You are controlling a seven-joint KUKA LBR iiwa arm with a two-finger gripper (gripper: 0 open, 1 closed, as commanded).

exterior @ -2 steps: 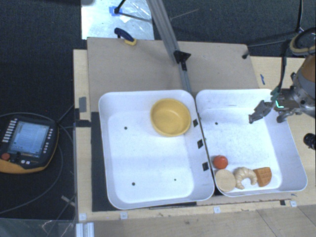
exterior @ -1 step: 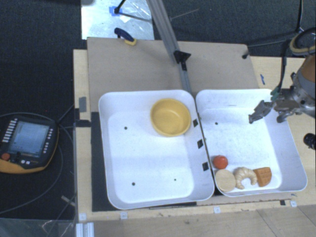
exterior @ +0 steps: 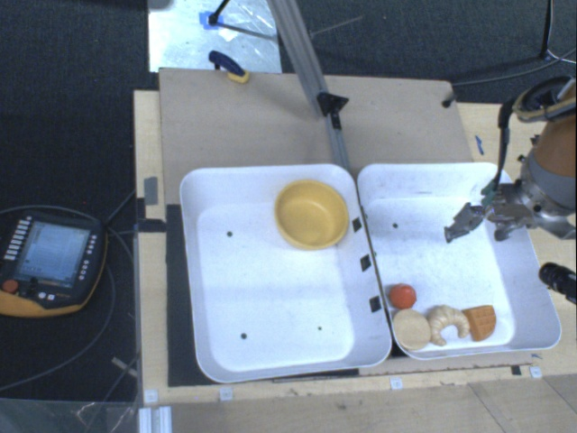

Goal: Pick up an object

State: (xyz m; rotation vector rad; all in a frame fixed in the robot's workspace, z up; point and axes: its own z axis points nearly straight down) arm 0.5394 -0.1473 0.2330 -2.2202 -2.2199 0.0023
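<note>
1. Looking down at a slant from the one camera, the bench carries two shallow white bins side by side, the left bin (exterior: 216,350) and the right bin (exterior: 532,323), their inner walls touching along the middle.
2. Inside the left bin, a yellow bowl (exterior: 312,213) sits upright near the far right corner, close to the shared wall.
3. Along the near edge of the right bin lies a small cluster of play-food pieces: a red tomato (exterior: 402,295) just beside the shared wall, a round cream-coloured biscuit (exterior: 413,329) in front of it, a pale croissant (exterior: 445,323) touching the biscuit, and an orange-brown bread slice (exterior: 480,321) touching the croissant on its other side.
4. The arm (exterior: 552,156) reaches in from the right, its wrist above the far right part of the right bin.
5. The gripper (exterior: 460,226) hangs over the middle of the right bin, well apart from the food cluster, with nothing between its fingers; the dark fingers point left and blur together, so whether they are spread or closed cannot be told.
6. A metal pole (exterior: 302,48) slants across the board behind the bins, a yellow-and-blue clamp (exterior: 228,65) grips the board's far edge, and a teach pendant (exterior: 50,262) lies on the dark floor to the left.
</note>
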